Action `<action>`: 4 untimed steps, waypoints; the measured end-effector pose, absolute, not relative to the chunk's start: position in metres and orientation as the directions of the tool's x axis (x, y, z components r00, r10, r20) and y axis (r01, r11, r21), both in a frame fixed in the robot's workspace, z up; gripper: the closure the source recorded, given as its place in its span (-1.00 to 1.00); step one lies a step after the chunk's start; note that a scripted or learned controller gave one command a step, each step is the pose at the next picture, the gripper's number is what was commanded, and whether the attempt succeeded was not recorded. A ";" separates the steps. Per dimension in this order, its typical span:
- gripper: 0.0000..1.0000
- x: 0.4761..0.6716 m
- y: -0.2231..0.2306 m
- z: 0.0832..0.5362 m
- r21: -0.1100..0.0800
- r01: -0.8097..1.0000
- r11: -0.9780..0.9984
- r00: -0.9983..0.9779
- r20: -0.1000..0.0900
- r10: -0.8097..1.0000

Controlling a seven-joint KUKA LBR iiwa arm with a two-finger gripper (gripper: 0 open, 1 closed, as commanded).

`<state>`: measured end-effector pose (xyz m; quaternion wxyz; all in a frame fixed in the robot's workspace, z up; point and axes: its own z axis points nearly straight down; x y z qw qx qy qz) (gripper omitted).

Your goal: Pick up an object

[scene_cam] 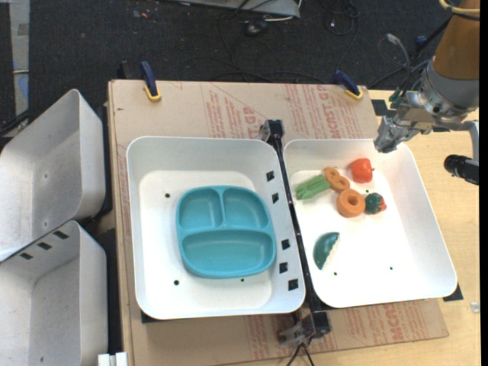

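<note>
The grey two-finger gripper hovers just beyond the small red plastic pepper — grasping nothing, finger state unclear.

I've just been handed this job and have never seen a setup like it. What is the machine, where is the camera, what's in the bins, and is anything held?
One camera looks down at a slant on a bench with two shallow white bins. The left bin holds a teal divided tray. The right bin holds small toy foods: a green piece, two orange rings, a red piece, a small dark green and red item and a dark teal piece. The grey arm with the orange band reaches in from the right; its gripper hangs over the right bin's far corner. I see nothing between its fingers.
</note>
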<state>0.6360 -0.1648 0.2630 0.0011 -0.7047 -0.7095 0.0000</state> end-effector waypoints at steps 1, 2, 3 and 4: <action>1.00 0.623 -0.115 0.248 -0.002 1.000 0.007 -0.007 0.002 1.000; 1.00 0.614 -0.056 0.237 -0.003 1.000 0.008 -0.008 0.003 1.000; 1.00 0.595 0.000 0.242 -0.002 1.000 0.009 -0.009 0.003 1.000; 1.00 0.584 0.053 0.250 -0.001 1.000 0.008 -0.008 0.002 1.000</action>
